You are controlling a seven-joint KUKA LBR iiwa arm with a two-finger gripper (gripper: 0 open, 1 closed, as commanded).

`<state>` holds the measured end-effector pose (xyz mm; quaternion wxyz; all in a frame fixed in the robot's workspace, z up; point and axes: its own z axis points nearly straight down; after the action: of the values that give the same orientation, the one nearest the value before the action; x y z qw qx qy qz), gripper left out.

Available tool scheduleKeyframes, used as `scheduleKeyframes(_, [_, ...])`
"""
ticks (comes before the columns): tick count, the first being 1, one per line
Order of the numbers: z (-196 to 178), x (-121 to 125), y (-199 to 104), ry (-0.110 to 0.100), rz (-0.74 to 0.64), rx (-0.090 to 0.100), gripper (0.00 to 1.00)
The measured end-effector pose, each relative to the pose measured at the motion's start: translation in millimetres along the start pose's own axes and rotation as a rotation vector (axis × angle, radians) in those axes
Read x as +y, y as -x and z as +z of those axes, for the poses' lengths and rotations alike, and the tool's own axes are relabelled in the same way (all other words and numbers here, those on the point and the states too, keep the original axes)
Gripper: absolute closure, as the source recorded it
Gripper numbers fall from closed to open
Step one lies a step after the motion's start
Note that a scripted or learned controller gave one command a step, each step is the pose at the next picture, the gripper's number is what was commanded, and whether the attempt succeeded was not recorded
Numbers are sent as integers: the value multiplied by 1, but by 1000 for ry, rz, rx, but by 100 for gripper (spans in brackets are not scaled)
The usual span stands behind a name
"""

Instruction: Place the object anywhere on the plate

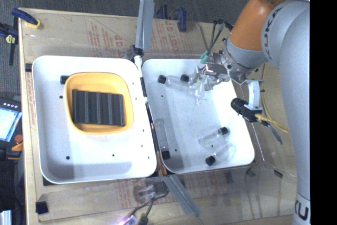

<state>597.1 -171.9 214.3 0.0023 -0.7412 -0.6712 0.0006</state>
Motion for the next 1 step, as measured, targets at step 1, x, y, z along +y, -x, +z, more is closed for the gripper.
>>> scheduleKeyframes(1, [6,4,-75,0,-111,-1,100])
